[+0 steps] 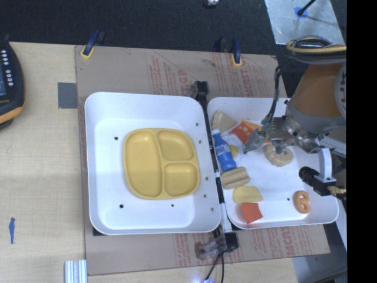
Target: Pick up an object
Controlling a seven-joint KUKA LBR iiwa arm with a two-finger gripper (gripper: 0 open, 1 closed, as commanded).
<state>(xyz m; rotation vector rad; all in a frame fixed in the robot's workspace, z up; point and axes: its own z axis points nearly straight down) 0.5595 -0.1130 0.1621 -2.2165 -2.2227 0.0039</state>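
Note:
My gripper (261,139) is low over the middle of the right bin (277,217), with the grey arm and its orange band (318,87) coming in from the right. It hangs between an orange-red toy (242,131) on its left and a pale ring-shaped bun (278,155) just below and right of it. Around them lie a blue bottle (222,151), a beige wedge (221,120), a tan cylinder (234,176), a yellow wedge (247,193), a red block (251,212) and a small pretzel (301,201). I see nothing lifted off the bin floor.
The left bin (100,158) holds a yellow divided plate (160,162). A raised divider runs between the two bins (211,158). A black cable fitting (317,181) hangs off the arm over the right bin's right side. A handheld pendant (9,81) lies at the bench's far left.

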